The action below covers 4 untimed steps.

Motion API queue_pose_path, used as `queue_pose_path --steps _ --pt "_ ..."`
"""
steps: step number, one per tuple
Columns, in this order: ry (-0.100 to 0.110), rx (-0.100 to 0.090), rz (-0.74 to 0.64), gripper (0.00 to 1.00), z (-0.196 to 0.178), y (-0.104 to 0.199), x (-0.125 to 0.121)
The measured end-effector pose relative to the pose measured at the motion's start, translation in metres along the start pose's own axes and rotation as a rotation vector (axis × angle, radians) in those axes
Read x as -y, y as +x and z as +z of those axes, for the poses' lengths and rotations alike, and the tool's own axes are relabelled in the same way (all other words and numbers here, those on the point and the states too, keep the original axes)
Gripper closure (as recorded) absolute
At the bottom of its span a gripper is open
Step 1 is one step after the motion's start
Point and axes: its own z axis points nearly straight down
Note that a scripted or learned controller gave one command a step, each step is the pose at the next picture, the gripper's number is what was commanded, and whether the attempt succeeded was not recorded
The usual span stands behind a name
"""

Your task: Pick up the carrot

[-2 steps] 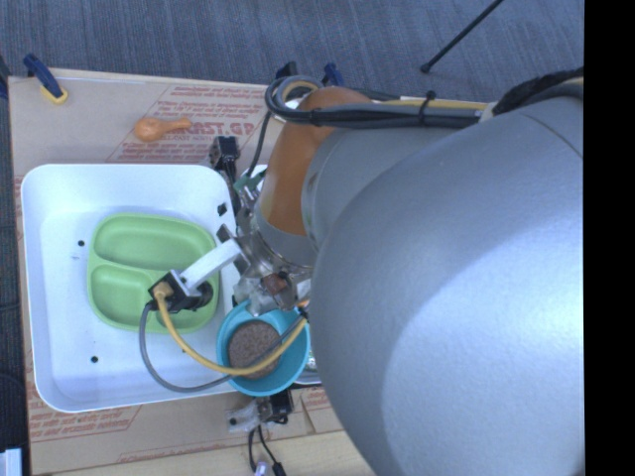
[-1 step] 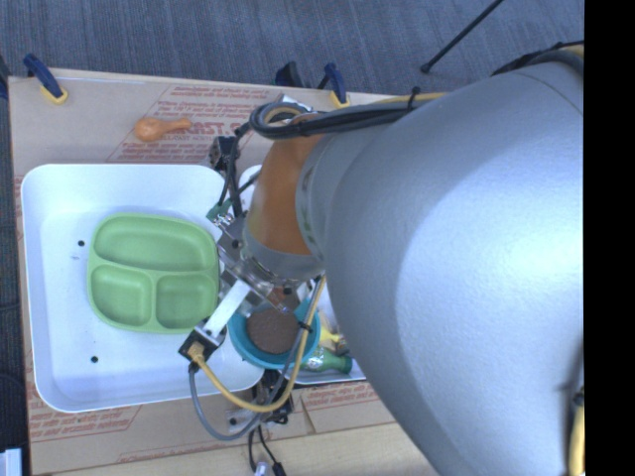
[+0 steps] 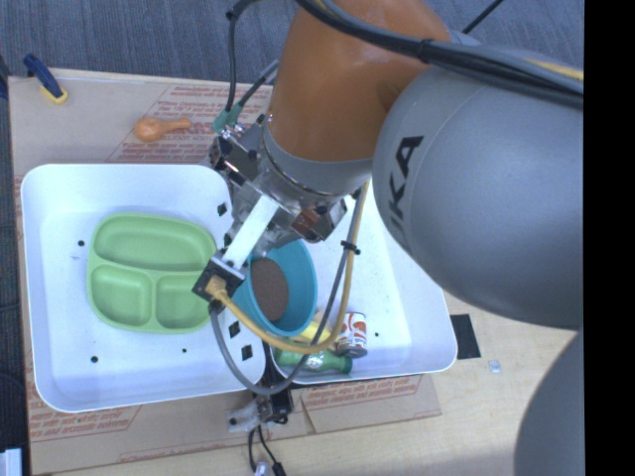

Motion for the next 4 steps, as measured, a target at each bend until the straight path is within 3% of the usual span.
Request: queue_pose_path --steps 1,2,3,4 --pt "0.010 0.010 -0.250 1.00 0.051 -0.026 -0.023" --pt "0.016 0.018 -0.294 1.00 0.156 0.017 0.023" --pt "0.007 0.009 -0.269 1.00 0.126 0.132 -0.015" --pt "0.001 0.006 -0.359 1.00 0.056 0.054 -0.081"
